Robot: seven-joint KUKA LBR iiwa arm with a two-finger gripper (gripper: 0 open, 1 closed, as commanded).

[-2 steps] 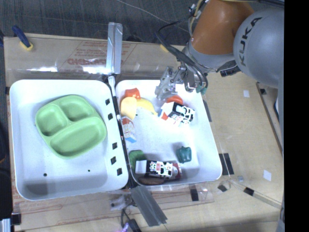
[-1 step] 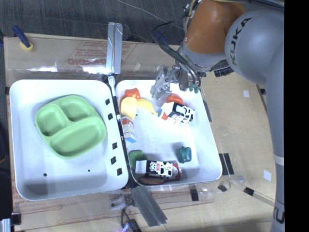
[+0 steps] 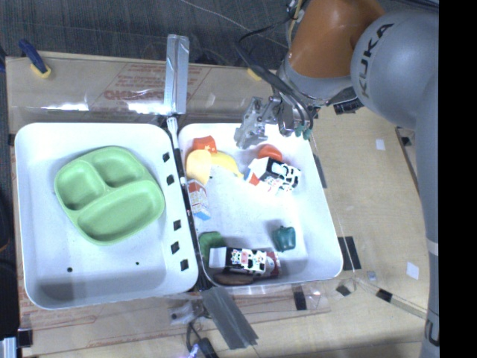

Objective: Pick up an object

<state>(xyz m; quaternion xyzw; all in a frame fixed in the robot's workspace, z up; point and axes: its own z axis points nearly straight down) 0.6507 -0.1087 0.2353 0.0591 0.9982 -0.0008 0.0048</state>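
Camera view, looking down at a slant: two white bins sit side by side on the desk [image 3: 373, 200]. The left bin [image 3: 37, 259] holds one thing, a green divided plate [image 3: 109, 192] with three compartments, lying toward that bin's 10 o'clock area.

The right bin [image 3: 320, 230] holds the clutter. Counted: one yellow rounded item [image 3: 200, 164] at 10 o'clock, with one orange piece [image 3: 204, 143] just above it at 11 o'clock; one orange-and-red item [image 3: 268, 155] near 1 o'clock, touching one black-and-white spotted toy [image 3: 282, 177] just below it; one small printed packet [image 3: 197, 200] against the left wall at 9 o'clock; one teal block [image 3: 284, 238] at 4 o'clock; one green item [image 3: 210, 241] at 7 o'clock; and one second spotted black-and-white box [image 3: 246, 259] lying along the near wall at 6 o'clock, with a dark brown thing under it that I cannot make out.

The grey arm with its orange band [image 3: 328, 28] enters from 2 o'clock. The jaws [image 3: 252, 131] hang over the right bin's 12 o'clock edge, above the orange and yellow items; whether they are spread or pressed together I cannot tell, and nothing is seen between them.

One blue-and-yellow clamp [image 3: 33, 58] sits on the desk at the far 10 o'clock corner.
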